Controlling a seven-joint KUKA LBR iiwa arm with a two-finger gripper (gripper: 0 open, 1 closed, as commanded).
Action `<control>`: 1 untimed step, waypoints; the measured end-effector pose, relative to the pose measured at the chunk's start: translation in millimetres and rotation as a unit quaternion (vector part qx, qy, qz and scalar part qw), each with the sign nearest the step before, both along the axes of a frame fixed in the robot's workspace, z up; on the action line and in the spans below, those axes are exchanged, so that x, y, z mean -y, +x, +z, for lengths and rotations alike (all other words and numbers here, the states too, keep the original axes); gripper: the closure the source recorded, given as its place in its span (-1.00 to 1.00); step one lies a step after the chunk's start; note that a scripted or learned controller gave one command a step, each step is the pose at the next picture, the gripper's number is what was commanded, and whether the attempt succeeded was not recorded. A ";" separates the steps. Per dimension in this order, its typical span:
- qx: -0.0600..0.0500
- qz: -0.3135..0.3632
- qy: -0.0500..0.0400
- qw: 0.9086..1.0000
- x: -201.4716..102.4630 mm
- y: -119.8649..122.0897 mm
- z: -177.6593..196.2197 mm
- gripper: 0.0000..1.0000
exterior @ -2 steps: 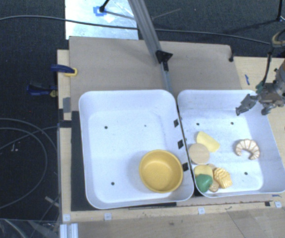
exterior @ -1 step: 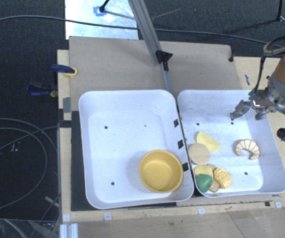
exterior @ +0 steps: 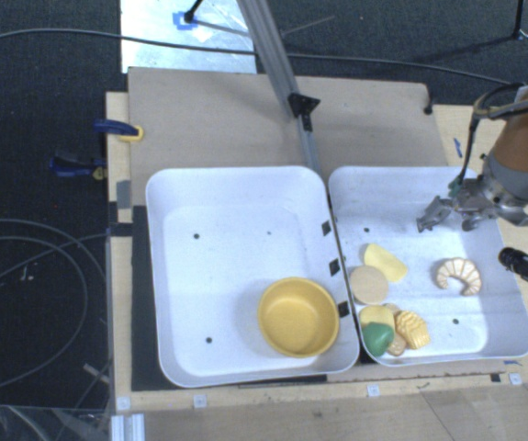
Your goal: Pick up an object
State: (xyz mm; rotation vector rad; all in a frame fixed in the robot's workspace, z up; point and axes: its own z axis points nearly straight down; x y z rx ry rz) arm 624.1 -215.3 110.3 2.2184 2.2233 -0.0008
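Lying in the right bin (exterior: 521, 338), toward its five o'clock corner: croissant (exterior: 458, 274) at three o'clock; pale yellow chip (exterior: 386, 263), tan disc (exterior: 369, 285) beside it; green-yellow piece (exterior: 377, 331) touching ridged orange piece (exterior: 412, 329).

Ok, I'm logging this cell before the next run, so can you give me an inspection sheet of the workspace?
Surface: bench bears a left bin and a right bin, side by side.
Job's things: yellow bowl in the left bin; croissant, yellow chip, tan disc, green piece and ridged yellow piece in the right bin.
Clutter: nothing seen.
Grippers: gripper over the right bin's far side, apart from the toys, holding nothing.
Cables: black cables loop on the floor at left.
Surroundings: clamps on the bench's left edge; grey pole slants over the bench.
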 end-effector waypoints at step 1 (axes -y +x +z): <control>0.003 0.001 -0.001 1.000 0.3 1.7 13.8 1.00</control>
